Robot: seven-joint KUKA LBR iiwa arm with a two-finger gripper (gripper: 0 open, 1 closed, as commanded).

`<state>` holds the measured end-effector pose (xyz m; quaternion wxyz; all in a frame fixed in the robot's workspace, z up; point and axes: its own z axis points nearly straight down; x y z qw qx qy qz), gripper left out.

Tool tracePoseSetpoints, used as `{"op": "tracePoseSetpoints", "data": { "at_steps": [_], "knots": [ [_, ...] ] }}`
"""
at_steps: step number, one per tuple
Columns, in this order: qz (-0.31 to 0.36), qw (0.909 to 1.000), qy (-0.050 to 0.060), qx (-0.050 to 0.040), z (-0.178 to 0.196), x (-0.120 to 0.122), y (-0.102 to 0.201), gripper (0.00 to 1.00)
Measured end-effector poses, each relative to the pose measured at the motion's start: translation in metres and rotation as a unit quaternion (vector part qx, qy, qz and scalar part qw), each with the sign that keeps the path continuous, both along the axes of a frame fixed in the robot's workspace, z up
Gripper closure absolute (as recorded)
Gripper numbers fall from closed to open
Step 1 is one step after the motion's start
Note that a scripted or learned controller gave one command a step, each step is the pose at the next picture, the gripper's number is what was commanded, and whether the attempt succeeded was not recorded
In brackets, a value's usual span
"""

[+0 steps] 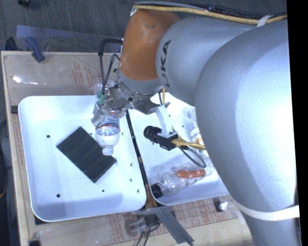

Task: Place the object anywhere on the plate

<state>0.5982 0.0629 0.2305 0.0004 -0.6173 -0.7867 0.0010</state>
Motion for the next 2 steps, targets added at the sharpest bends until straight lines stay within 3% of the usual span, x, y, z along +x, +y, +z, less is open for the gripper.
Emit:
{"op": "tracePoseSetpoints", "data": {
  "at_steps": [1, 2],
  "knots": [
    [0.021, 0.9998, 0.002, 0.0004, -0.022, 0.007, 0.046, 1.00],
    [0.007, 1.0000, 0.000, 0.0004, 0.023, -0.004, 0.092, 1.00]
  ]
}}
